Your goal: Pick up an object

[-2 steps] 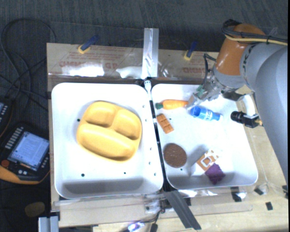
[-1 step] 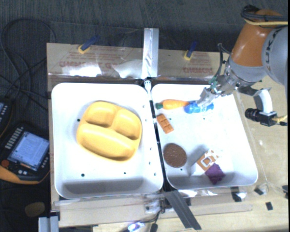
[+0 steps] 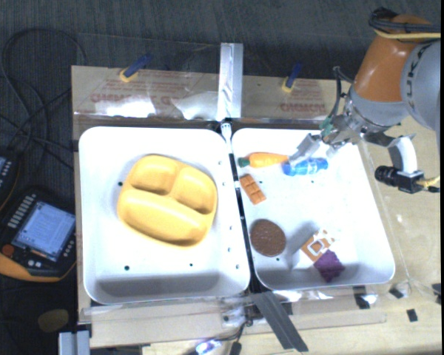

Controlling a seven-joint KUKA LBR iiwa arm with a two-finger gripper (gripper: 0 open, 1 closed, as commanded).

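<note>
Progress: nothing is looking lifted yet; every item is lying on a bin floor, so the pick itself is still ahead, as far as this view is telling.
Arm: the grey arm with its orange band is reaching in from the right, over the far corner of the right bin (image 3: 381, 220).
Claw: the claw (image 3: 308, 149) is hovering low at the blue object (image 3: 305, 167), its pale tip sitting right at that object's upper edge.
Claw state: whether it is spread or clenched, the view is not letting anyone tell; touching or just above is equally unclear.
Likely target: the blue object is lying in the right bin's far part, just beside the carrot (image 3: 265, 159), which is pointing toward the divider.
Other candidates: an orange block (image 3: 253, 189) is sitting near the divider, a brown disc (image 3: 268, 237) is resting toward the near side, and a purple piece (image 3: 328, 264) is lying against a small orange-and-white box (image 3: 316, 245).
Left bin: a big yellow bread loaf (image 3: 167, 198) is taking up the middle of the left bin (image 3: 96, 265), well apart from the claw.
Remaining: closing on something and raising it clear.
</note>
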